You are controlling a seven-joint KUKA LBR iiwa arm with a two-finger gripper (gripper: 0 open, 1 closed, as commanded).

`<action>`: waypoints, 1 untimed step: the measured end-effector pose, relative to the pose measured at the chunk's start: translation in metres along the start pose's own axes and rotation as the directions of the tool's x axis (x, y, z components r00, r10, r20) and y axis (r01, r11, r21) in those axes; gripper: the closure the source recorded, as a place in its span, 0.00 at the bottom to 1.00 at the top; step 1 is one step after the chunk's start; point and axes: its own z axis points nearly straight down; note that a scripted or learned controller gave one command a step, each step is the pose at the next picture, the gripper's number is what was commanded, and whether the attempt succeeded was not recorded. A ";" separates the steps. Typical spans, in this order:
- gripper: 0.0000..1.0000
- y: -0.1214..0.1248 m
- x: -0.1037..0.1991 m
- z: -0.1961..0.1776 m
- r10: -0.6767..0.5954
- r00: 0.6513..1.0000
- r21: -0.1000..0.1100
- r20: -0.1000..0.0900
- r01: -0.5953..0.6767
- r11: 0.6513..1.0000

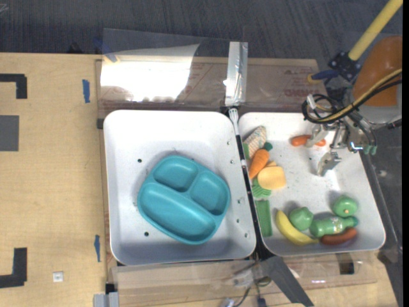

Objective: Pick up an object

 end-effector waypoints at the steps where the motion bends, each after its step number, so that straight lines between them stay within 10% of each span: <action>1: 0.00 0.069 0.016 0.001 -0.016 0.999 0.004 0.037 0.016 1.000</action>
